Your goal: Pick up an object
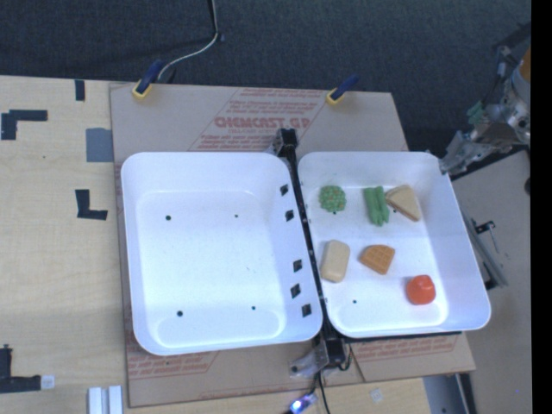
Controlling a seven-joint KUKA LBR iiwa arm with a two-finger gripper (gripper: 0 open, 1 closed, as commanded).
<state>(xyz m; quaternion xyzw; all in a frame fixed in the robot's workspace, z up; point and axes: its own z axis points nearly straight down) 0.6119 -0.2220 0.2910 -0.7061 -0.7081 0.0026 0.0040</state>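
The right bin holds several small food-like items. A round green piece lies at its upper left, with a long green piece and a tan wedge to its right. Lower down sit a pale beige block, an orange piece and a red piece. My gripper hangs at the view's right edge, beyond the bin's upper right corner and apart from every item. Nothing shows between its fingers.
The left bin stands beside the right one, with black clips along the shared divider. Both rest on a cardboard sheet held by blue and yellow clamps. A cable runs at the back.
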